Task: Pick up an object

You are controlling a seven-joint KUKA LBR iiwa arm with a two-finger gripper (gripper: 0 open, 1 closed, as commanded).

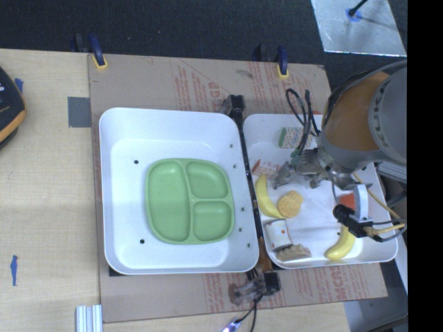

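From above, two white bins sit side by side on a brown board. The left bin (pixel 118 185) holds a green tray (pixel 188 200) with three compartments, lying flat near the bin's middle.

The right bin (pixel 266 126) is the landmark for the rest. Along its left wall lies a banana (pixel 264 196), curved and running roughly top to bottom. Just right of that banana is a round yellow waffle (pixel 290 203), close to it but whether touching cannot be told. Below the waffle stands a small white cup (pixel 279 234) with a dark band, and under it, at the bin's lower edge, a brown lump (pixel 292 253). A second banana (pixel 340 245) lies in the bin's lower right corner. Near the top wall is a small green-and-white packet (pixel 288 137). A red-orange piece (pixel 360 200) lies by the right wall, partly hidden.

The arm (pixel 360 120) reaches over the bin's upper right part, and the gripper (pixel 299 172) hangs above the bin's middle, just above the waffle. Whether it is open or closed cannot be told; nothing is seen held in it.
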